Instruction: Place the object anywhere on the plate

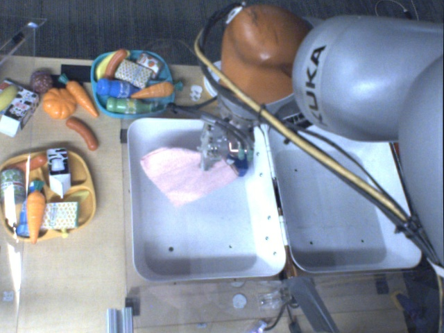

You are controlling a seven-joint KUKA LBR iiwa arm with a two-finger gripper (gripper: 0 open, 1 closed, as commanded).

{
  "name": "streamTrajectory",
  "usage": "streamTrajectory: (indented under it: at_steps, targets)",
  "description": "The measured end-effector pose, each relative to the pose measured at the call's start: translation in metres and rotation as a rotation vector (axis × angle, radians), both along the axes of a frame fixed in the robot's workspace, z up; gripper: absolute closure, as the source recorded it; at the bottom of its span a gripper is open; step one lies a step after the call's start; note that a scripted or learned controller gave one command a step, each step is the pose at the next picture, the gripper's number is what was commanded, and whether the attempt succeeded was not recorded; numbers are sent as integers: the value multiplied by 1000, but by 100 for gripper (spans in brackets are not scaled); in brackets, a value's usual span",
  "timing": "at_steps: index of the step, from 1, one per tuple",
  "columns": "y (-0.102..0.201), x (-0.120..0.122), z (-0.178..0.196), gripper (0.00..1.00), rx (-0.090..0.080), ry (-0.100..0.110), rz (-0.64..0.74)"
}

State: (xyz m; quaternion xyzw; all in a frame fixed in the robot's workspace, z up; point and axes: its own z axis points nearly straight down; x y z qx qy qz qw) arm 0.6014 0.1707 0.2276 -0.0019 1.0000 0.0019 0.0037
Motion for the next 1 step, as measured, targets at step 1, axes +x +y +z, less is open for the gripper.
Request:
streamTrajectory:
  at_steps: [1]
  targets:
    - [0,0,0,0,0,-1,0]
